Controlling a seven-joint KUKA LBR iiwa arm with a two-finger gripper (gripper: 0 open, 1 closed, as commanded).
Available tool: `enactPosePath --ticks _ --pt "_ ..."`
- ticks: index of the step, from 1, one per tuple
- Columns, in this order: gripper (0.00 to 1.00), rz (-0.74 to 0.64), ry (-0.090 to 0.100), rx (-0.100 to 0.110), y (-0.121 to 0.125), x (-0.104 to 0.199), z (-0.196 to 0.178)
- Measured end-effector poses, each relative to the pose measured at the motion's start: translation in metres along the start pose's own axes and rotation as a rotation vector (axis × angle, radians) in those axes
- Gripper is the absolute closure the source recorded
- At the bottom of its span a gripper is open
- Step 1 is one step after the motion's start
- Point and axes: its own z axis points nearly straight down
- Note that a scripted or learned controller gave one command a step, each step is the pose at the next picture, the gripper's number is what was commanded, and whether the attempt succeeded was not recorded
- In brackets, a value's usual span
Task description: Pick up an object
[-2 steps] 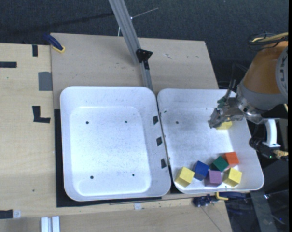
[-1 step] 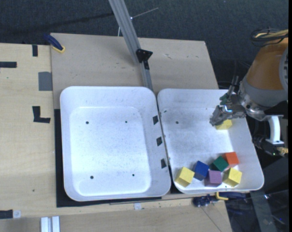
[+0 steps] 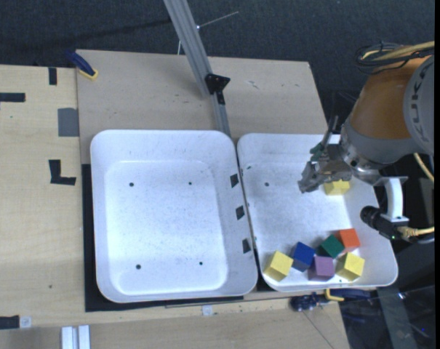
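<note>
Broadly, a wooden bench [image 3: 169,86] carries 2 shallow white bins side by side. Left bin [image 3: 165,213] is the bigger-looking of the pair from this slant, its floor speckled with small dark dots. Right bin [image 3: 278,195] sits touching it along the shared edge, where a few dark clips show.

Arm [image 3: 394,115] enters from the right, grey with an orange band above the wrist, cables looped over its top. A grey metal pole [image 3: 187,31] slants across the bench behind the bins, with a black bracket partway down.

Gripper [image 3: 312,180] hangs over the upper right part of the right bin, pointing down and leftward. Whether the pincer is apart or together cannot be told from this angle; nothing is seen between its tips.

1 yellow block [image 3: 338,187] lies just beside the gripper, on its right, partly under the wrist.

Near the front right corner of the same bin, 6 blocks cluster: yellow cube [image 3: 279,265], blue cube [image 3: 303,255], purple cube [image 3: 323,267], green cube [image 3: 331,246], orange cube [image 3: 348,238], and a second yellow cube [image 3: 353,265]. Several touch neighbours. This group lies well apart from the gripper.
</note>
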Motion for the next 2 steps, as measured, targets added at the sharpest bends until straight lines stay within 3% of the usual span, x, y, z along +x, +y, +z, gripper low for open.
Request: enactPosePath --ticks 2 --pt "1.0 -0.001 0.0 0.002 -0.023 0.116 0.008"
